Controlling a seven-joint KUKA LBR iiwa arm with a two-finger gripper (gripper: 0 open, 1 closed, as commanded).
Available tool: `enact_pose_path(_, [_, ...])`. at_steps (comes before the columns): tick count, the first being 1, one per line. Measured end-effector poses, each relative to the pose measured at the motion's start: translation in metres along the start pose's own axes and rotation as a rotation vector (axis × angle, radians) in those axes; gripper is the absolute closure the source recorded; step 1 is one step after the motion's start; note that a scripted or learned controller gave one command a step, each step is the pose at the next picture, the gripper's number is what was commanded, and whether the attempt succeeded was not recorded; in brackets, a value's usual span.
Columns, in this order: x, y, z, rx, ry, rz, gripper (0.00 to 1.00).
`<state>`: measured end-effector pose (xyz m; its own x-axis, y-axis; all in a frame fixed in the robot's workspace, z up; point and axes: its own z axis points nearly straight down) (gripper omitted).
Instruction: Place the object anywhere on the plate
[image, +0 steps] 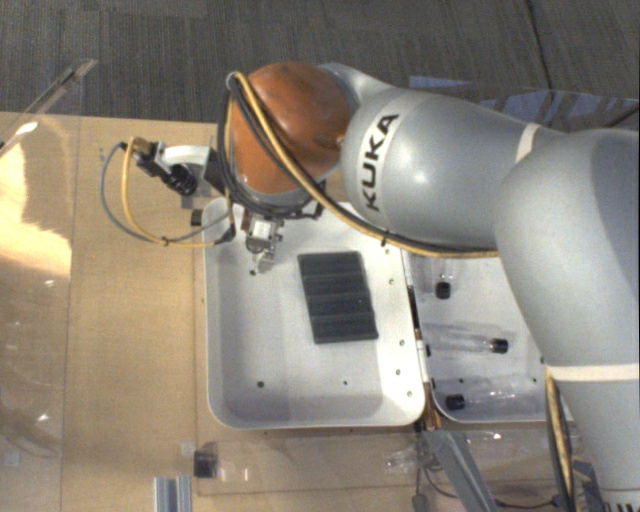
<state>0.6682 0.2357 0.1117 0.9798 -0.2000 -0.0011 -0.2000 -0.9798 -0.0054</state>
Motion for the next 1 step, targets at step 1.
enact_pose_path(1, [0.0008,-0.0012,-0.1165,0.004,0.006,0.292,1.00])
